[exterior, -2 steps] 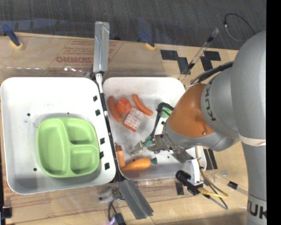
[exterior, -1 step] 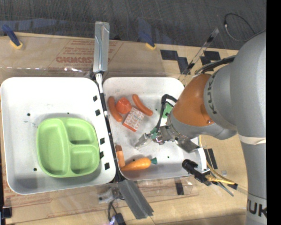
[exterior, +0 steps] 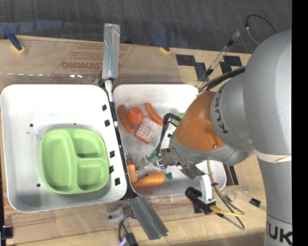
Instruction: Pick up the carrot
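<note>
- Two shallow white plastic bins sit side by side on the bench; the left bin (exterior: 10, 137) holds a green divided plate (exterior: 74, 160).
- The long orange carrot (exterior: 150, 179) lies at the near edge of the right bin (exterior: 143, 92), touching nothing that grips it.
- The grey arm bends down from the right; its jaws (exterior: 156, 160) hover just above the carrot, and I cannot tell their state.

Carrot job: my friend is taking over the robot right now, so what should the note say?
Tool: down in the right white bin, just above the carrot; whether it is open or shut cannot be told.
Orange tapered carrot: lying at that bin's near edge, not seen held.
Green divided plastic plate: in the left white bin.
Done: arm lowered near the carrot.
Left: grasp and lift it.
</note>
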